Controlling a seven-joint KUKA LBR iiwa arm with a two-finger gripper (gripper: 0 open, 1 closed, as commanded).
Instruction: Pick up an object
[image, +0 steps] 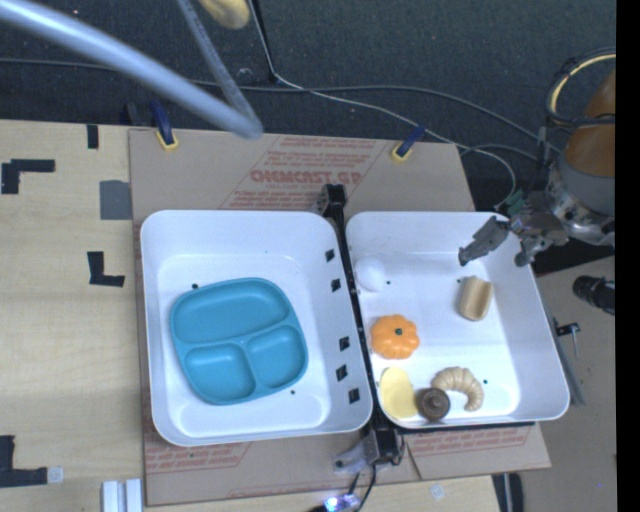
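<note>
Gripper (503, 242) open, holding nothing — bread roll (474, 298) lies just below-left of it in right bin (545, 330), long axis approx. upright.

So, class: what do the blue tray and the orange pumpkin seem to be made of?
Blue tray: probably moulded plastic, with a smooth, even colour, rounded compartments and a soft sheen. Orange pumpkin: likely a plastic or rubber toy, with a uniform glossy skin and a small dark stem.

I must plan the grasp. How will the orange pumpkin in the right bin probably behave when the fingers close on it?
The pumpkin looks round and smooth, so it may slip or roll away. It seems rigid, likely a light toy. The gripper hovers open above the bin's far side.
</note>
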